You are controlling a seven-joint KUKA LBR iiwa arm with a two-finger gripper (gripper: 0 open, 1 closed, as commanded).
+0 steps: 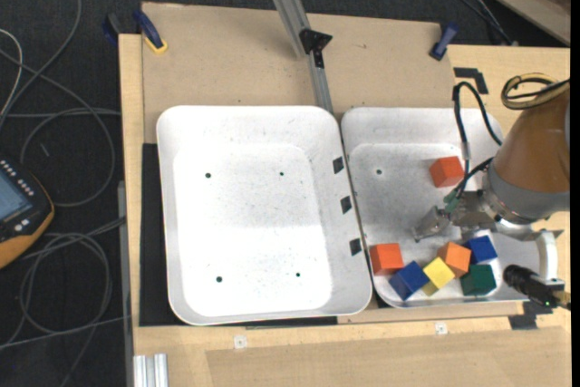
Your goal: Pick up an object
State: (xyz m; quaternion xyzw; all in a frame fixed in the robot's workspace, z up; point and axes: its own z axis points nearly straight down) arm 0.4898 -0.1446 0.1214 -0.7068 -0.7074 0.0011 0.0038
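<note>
In the right bin: the gripper (441, 225) hung low over the bin floor, above the block cluster.
Fingers: too blurred to tell whether they were open or closed; nothing was seen between them.
Nearest blocks: an orange cube (458, 256) and a yellow cube (439, 272) lay just beside it, with a blue cube (481, 246), a green cube (478, 280), a second blue cube (408, 278) and another orange cube (387, 257) close by.
Apart: a lone orange block (445, 170) sat near the far wall.
Risk: the blocks were tightly packed against the right bin (399, 133) front rim, so a descent could probably land on an edge and push them aside.
Left bin (181, 131): held no blocks.
Writing: none legible.

The left bin (249, 213), mid-frame, lies open throughout. In the right bin (399, 149), blocks (439, 269) crowd the lower right corner; an orange cube (445, 170) sits apart above them, bare floor leftward.
</note>
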